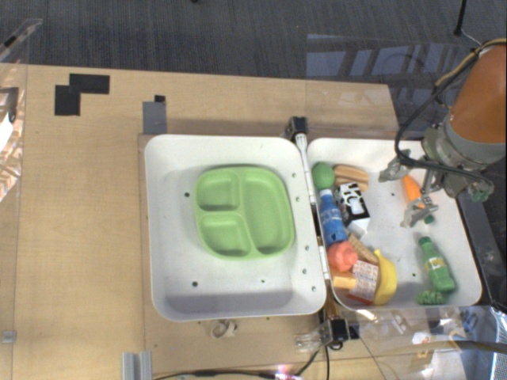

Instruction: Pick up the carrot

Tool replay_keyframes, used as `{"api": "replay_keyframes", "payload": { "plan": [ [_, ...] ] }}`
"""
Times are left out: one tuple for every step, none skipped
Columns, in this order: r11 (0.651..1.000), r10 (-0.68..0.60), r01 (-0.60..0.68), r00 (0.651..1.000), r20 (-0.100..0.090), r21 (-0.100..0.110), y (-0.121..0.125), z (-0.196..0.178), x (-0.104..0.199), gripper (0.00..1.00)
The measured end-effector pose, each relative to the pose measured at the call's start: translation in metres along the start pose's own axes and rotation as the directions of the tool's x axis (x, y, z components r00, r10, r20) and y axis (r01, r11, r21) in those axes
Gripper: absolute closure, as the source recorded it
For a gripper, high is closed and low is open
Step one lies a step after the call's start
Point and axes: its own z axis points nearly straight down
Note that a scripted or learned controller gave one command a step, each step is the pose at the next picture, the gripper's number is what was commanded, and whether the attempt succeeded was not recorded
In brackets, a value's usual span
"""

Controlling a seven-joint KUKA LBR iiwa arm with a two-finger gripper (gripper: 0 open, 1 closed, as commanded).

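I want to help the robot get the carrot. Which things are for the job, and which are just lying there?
For the job:
carrot
hand

Just lying about:
green plate
banana
green bottle
blue bottle

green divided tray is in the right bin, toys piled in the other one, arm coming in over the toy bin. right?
Not quite. The camera view shows the green divided tray in the left bin, not the right. The toys, among them the carrot and the banana, lie in the right bin, and the arm does come in over that bin.
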Motion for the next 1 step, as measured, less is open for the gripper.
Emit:
{"api": "replay_keyframes", "payload": {
  "plan": [
    [1.000,0.016,-0.016,1.000,0.009,0.005,-0.0690,0.1115,-0.0372,0.00]
  ]
}}
